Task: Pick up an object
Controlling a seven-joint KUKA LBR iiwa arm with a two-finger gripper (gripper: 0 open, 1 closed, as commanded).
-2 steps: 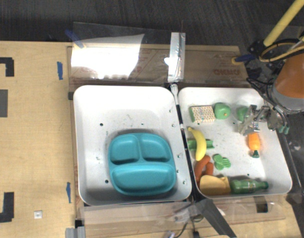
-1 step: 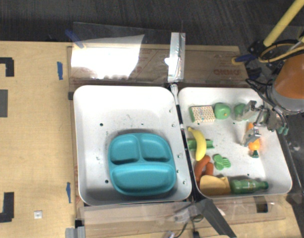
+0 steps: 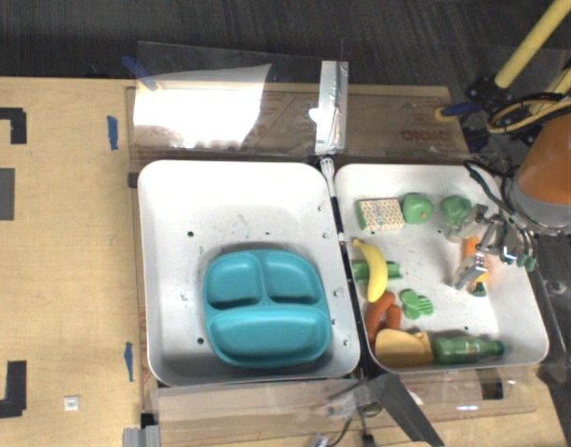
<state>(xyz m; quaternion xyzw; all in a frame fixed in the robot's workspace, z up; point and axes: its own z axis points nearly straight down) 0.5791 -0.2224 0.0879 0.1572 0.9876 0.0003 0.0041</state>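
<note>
Green bottle point(image 3: 467, 348) lies along the right bin's point(image 3: 532, 329) near edge (beside a yellow piece point(image 3: 402, 345)); the claw point(image 3: 475, 270) hangs by its right edge, fingers impossible to judge.

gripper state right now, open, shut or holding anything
Two-finger gripper: low over the right white bin, by a small orange object; open or shut cannot be told.

Tan wooden bench point(image 3: 52, 277) with two white bins side by side, left point(image 3: 164, 250) and right point(image 3: 523, 319).
</note>
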